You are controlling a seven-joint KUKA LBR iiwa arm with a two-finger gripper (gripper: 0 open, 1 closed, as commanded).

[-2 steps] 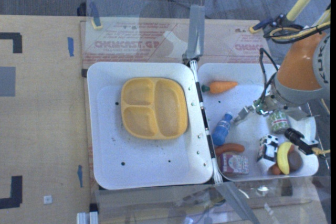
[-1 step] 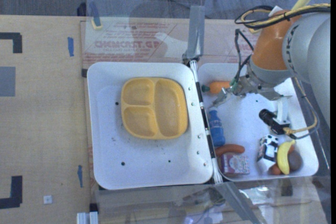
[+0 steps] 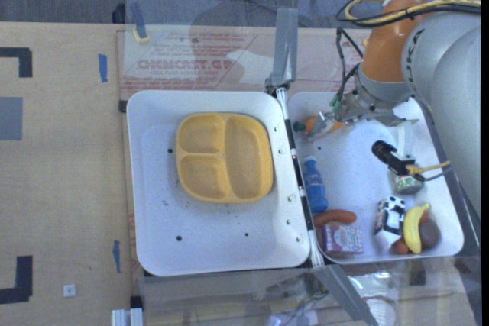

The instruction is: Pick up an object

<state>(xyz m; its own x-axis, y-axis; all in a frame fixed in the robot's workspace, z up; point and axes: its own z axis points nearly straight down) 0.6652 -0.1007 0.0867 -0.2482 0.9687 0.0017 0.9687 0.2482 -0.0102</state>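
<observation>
My gripper [image 3: 327, 121] hangs low over the far left corner of the right bin [image 3: 359, 145], reaching in from the right. A small orange and green item, like a carrot [image 3: 309, 124], lies right beside its tip, by the bin's left wall; I cannot see whether they touch. A blue bottle [image 3: 313, 185] lies along the left wall nearer the front. Below it are a reddish sausage [image 3: 335, 217] and a pink box [image 3: 343, 239]. In the front right corner sit a black-and-white patterned toy [image 3: 390, 215], a yellow banana [image 3: 413, 227] and a brown item [image 3: 429, 233].
The left bin [image 3: 153, 225] holds a yellow divided plate [image 3: 225, 157] at its middle. A small grey-green object [image 3: 407, 183] lies near the right bin's right side. The arm's large grey body covers the right bin's far right corner.
</observation>
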